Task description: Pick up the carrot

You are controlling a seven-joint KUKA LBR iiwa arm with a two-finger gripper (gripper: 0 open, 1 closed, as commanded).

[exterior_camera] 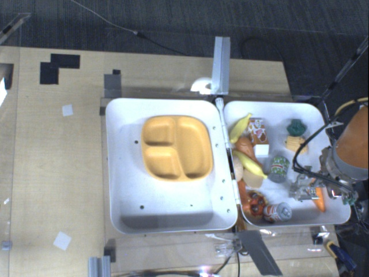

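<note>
arm (351,146): orange band | grey metal wrist | black cables looping | tool (305,189): silver

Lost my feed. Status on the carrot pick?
Gripper low in right bin. Carrot beside it, grasp unconfirmed. Can close by.

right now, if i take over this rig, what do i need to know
Gripper: low over the near right part of the right bin; whether it is open or shut cannot be told from this view.
Carrot: lies in the right bin just beside the gripper, near the bin's front right corner. Nothing shows it being gripped.
Yellow divided plate: sits in the left bin.
Done: arm is at the carrot.
Left: grip the carrot and lift it.
</note>
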